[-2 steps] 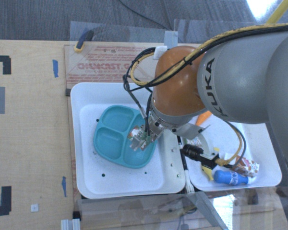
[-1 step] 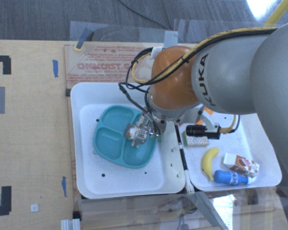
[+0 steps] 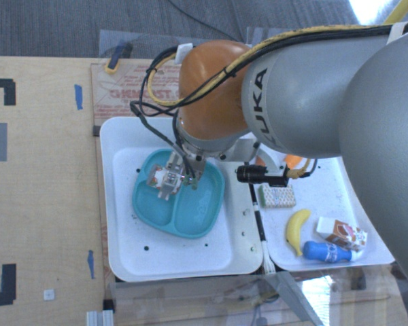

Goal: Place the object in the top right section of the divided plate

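Note:
A blue divided plate [image 3: 198, 209] lies in the left white bin [image 3: 126, 250]. My gripper [image 3: 175, 176] hangs low over the plate's upper left part, under the orange band of the arm. A small brown and white object [image 3: 155, 177] sits right at the gripper's tip, over the plate's upper left section. I cannot tell whether it is held or resting on the plate. The arm hides the plate's top edge.
The right bin [image 3: 367, 250] holds a banana [image 3: 297, 230], a blue bottle [image 3: 326, 252], a brown and white packet [image 3: 343, 233], a speckled block [image 3: 277, 196] and an orange item [image 3: 294, 160]. A wooden board [image 3: 41, 182] lies to the left.

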Available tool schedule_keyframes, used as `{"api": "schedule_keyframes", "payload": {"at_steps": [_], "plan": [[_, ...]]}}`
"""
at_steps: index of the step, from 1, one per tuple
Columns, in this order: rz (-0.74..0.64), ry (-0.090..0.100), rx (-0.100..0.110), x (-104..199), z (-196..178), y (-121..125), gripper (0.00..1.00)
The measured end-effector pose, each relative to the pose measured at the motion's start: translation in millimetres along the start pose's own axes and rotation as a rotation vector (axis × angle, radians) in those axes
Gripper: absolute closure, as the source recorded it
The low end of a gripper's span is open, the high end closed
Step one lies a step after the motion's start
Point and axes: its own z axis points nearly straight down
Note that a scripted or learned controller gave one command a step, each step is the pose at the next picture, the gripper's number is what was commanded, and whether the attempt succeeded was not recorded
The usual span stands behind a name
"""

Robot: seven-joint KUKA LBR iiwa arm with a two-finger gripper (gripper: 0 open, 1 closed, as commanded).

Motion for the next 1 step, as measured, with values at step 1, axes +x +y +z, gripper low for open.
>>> {"api": "schedule_keyframes", "payload": {"at_steps": [1], "plan": [[0.08,-0.002,-0.001,-25.4,-100.3,42.9,1.0]]}}
